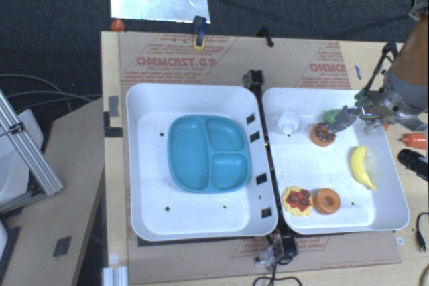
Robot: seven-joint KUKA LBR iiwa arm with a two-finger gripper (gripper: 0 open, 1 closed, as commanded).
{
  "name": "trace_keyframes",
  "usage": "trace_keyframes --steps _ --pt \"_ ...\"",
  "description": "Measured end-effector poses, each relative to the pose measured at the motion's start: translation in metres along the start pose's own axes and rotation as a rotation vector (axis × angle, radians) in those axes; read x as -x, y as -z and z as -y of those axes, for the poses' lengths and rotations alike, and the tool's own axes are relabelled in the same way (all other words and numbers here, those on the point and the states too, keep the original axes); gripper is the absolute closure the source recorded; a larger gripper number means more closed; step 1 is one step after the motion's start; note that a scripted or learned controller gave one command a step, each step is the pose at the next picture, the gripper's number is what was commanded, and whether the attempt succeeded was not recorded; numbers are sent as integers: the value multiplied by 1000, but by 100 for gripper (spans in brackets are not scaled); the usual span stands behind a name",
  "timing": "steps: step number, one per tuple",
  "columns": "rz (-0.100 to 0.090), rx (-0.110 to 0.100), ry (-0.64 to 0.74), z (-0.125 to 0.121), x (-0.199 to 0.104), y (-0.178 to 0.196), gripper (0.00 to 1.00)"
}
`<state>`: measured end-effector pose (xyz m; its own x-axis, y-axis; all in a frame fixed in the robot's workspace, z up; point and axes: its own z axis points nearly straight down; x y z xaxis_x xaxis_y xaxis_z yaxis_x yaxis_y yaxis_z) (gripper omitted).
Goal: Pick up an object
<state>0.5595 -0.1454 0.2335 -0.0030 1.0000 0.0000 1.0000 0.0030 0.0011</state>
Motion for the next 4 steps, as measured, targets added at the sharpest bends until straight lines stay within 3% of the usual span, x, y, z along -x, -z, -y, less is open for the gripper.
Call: trace_keyframes --steps 1,2,3,4 --pt "0 1 5 -64 -5 -108 0" --pt "1 5 3 -63 -4 -91 100" --pt "1 4 3 -63 -4 -91 0" --pt "2 1 -3 -68 36 -150 0"
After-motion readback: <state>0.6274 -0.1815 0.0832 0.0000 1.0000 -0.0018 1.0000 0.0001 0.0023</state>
